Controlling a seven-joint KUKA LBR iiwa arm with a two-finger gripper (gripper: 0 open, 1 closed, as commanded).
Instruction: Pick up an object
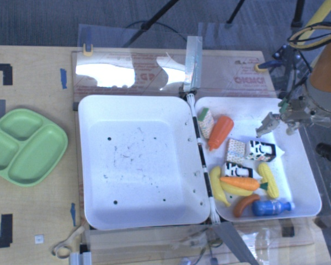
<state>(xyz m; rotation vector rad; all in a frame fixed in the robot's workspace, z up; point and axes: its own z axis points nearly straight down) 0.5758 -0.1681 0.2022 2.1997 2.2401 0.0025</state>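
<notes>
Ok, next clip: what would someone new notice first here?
Probably the heap of bright toy food in the right white bin: a large orange plastic carrot near its upper left, a blue plastic bottle along its lower edge. Next, the grey two-finger gripper poised above that bin's upper right, and the pale green divided plate far left on the bench.

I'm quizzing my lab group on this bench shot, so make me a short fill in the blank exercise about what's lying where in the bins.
1. The toys all lie in the ____ bin.
2. The green divided plate sits on the bench to the ____ of both bins.
3. The blue bottle lies by that bin's ____ edge.
4. The gripper hovers over the ____ bin.

Missing words: right; left; near; right
</notes>
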